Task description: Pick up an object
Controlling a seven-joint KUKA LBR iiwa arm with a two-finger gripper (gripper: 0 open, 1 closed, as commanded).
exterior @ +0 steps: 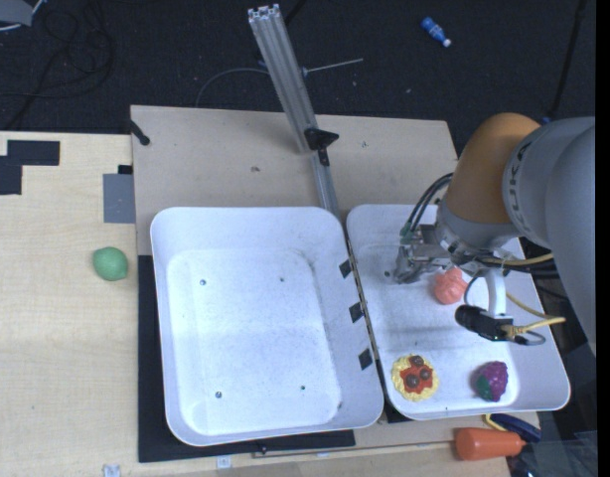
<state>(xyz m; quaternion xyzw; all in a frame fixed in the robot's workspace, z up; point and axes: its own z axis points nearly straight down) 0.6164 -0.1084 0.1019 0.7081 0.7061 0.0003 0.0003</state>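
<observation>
On your left, the larger left bin (247,316) has nothing in it. The right bin (384,316) holds a small toy pizza (414,377) and purple grapes (491,380) near you. A pink object (449,286) lies farther back, just beside the gripper (412,266); whether it grips, you cannot tell. No writing is readable.

grey arm (543,182) bent down, tool (409,266) low
</observation>
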